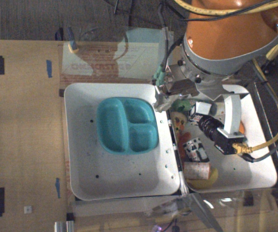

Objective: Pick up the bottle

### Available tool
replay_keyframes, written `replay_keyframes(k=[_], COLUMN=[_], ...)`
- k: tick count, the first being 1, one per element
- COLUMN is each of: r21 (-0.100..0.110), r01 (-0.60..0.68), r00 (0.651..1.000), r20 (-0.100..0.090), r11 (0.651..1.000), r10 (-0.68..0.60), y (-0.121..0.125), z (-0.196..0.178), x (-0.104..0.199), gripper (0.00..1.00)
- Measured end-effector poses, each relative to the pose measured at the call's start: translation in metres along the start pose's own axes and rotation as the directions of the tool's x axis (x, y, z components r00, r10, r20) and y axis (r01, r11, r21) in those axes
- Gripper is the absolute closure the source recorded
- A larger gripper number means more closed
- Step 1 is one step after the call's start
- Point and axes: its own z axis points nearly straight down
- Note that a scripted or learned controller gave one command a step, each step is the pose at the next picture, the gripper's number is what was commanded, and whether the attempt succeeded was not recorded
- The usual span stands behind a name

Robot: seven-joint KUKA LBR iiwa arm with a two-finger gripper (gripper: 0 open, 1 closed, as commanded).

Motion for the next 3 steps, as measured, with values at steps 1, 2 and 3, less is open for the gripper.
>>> replay_keyframes(k=[1, 2, 3], r21=[0.007, 0.006, 0.006], r01=[-0.248, -0.417, -0.513], r00=[0.969, 0.909, 0.858], r20=[0.002, 0.003, 0.002], r11=[0.969, 0.909, 0.858], r10=[0.248, 0.417, 0.513], y=[0.008, 0.016, 0.052], z=[0.046, 0.092, 0.167], x=[0.041, 0.072, 0.037], gripper=[1.00, 1.00, 1.00])
